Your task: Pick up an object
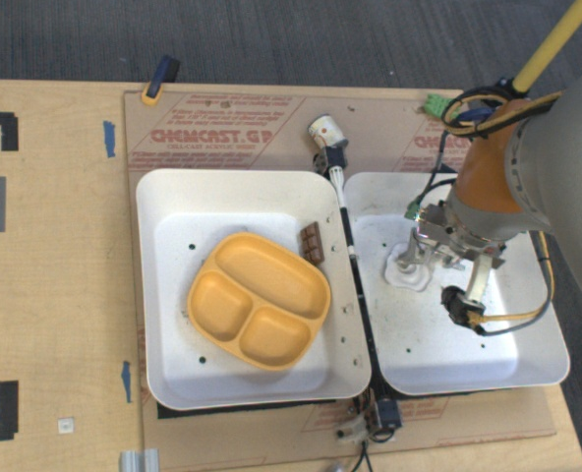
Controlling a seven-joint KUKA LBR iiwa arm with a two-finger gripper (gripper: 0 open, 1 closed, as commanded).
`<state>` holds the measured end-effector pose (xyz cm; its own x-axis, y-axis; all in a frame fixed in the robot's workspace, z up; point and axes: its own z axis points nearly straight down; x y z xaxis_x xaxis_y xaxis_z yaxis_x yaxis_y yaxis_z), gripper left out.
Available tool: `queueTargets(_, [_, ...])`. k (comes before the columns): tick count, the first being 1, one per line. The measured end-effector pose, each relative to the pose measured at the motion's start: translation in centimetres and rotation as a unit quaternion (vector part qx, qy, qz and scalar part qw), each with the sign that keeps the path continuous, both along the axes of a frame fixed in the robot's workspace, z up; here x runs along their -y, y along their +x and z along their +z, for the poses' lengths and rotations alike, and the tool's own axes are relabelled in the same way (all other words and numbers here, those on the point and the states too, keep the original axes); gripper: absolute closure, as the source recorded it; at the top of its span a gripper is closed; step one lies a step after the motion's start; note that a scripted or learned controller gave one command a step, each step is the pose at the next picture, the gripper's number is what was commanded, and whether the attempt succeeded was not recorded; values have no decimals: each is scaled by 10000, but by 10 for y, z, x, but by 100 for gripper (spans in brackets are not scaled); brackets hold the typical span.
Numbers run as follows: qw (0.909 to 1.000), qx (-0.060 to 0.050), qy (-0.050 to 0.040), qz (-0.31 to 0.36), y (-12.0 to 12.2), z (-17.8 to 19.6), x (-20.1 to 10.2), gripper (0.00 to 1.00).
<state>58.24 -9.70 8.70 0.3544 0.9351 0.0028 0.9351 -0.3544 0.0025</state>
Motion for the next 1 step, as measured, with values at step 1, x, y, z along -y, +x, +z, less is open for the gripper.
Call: queueTargets(1, [9969, -24, -7, -786, -70, 78, 57, 100])
